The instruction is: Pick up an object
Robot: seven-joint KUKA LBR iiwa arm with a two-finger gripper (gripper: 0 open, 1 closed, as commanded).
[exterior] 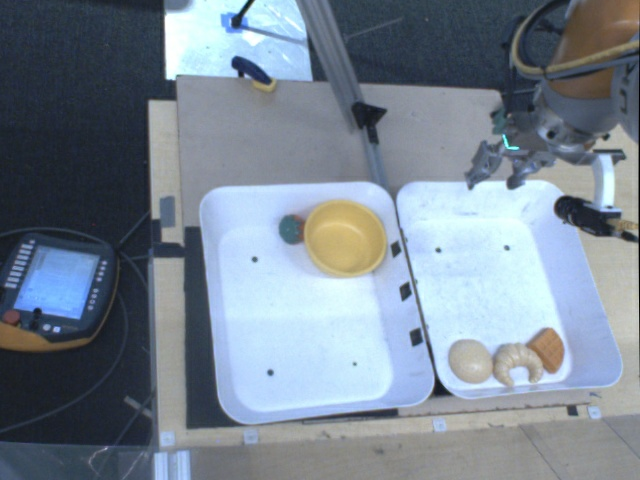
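the metal two-finger claw point(497, 172) is hanging open and holding nothing over the right white plastic bin's point(590, 298) far rim, well apart from the pale round bun point(470, 361).

Yellow bowl point(345, 237) upright, left bin; bun point(470, 361), croissant point(518, 363), toast-like piece point(546, 349) right bin's near corner.

Taking the yellow plastic bowl point(345, 237) as landmark: it sits in the left white shallow bin point(300, 368), a small dark green ball point(291, 229) touching its left. Well right and nearer, in the right white shallow bin point(500, 268), lie a round beige bun point(470, 361), a pale croissant point(517, 362) and an orange-brown bread slice point(547, 348).
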